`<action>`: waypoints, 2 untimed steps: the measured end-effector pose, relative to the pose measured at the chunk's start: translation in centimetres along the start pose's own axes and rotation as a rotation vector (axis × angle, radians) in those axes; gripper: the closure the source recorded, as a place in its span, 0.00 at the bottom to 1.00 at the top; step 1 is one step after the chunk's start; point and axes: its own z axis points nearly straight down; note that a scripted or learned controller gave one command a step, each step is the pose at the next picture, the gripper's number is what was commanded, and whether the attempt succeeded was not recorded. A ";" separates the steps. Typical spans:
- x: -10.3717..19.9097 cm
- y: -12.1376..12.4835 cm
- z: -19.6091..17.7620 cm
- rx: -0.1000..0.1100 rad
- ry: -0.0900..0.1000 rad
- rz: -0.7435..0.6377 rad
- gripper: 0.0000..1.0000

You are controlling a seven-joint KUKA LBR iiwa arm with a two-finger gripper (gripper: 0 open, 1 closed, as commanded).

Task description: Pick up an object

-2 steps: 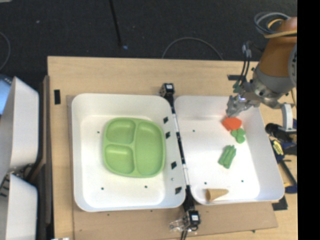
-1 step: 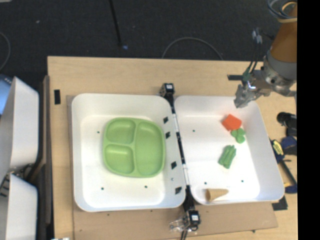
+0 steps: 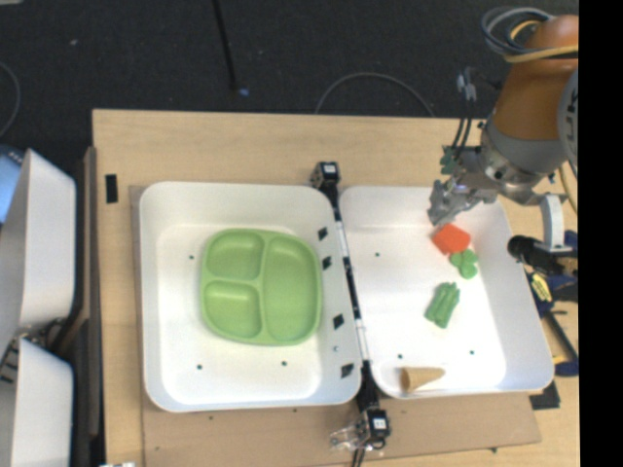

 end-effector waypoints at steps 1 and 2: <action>4.0 -2.1 0.3 0.000 0.000 0.000 1.00; 8.3 -3.5 -0.4 -0.001 0.002 -0.002 1.00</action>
